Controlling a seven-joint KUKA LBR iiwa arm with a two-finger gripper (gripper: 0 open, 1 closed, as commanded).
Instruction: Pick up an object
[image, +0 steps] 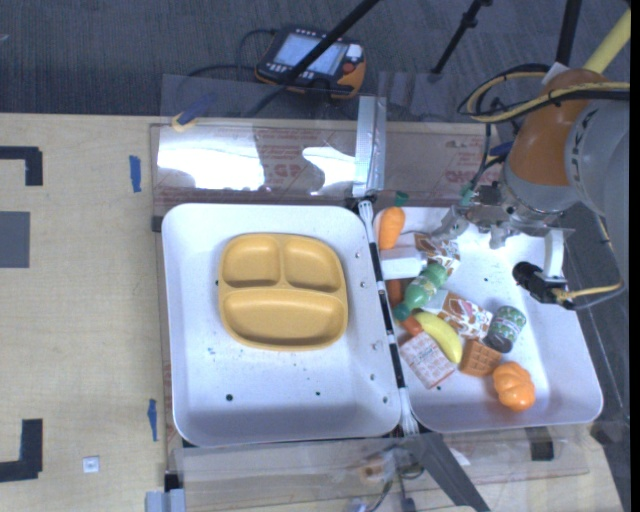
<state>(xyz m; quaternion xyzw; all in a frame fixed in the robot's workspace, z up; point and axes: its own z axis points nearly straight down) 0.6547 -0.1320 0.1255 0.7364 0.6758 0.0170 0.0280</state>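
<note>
The right bin (570, 395) holds several toy foods: a carrot (392, 225), a green bottle (424, 286), a banana (441, 335), a dark can (507, 327), a waffle (480, 357), an orange fruit (514, 386) and two snack packets (428, 360) (467, 315). My gripper (480, 226) hangs over the back of this bin, right of a small brown-and-white packet (436, 241). Its fingers stand apart with nothing between them. It is above and behind the pile, touching none of the items.
The left bin (190, 400) carries a yellow divided plate (284, 290). A raised divider (380, 300) separates the two bins. A clear wall (260, 160) stands behind them. Black cable (545, 285) loops from the arm over the right bin's right side.
</note>
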